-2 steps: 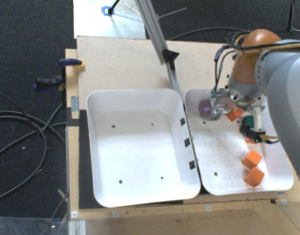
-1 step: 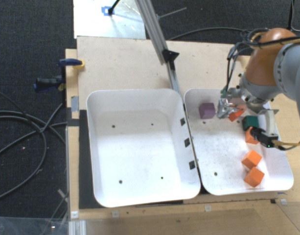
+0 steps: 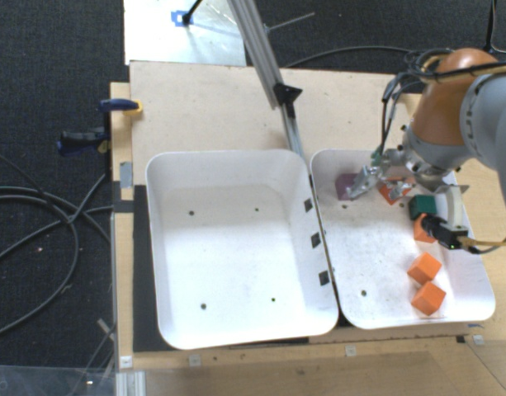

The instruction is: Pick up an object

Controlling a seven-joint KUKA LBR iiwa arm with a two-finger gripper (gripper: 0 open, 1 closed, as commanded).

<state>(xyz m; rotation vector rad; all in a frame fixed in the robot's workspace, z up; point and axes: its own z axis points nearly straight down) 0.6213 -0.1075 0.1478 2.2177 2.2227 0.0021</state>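
My gripper (image 3: 361, 183) is low over the back left part of the right bin (image 3: 376, 304). A small purple block (image 3: 345, 186) lies right against its tip on the left; whether the block is gripped I cannot make out. A red-orange piece (image 3: 390, 193) sits just behind the gripper, partly hidden by it. Nearby to the right lie a dark green object (image 3: 421, 205) and an orange block (image 3: 423, 228). Two more orange blocks (image 3: 424, 267) (image 3: 428, 299) rest near the bin's front right corner.
The left bin (image 3: 166, 172) stands beside the right one, their walls touching along the middle. A slanted metal pole (image 3: 265, 56) crosses the bench from the top to the bins' shared back corner. The arm's wrist and cables (image 3: 451, 114) hang over the right bin's back right.
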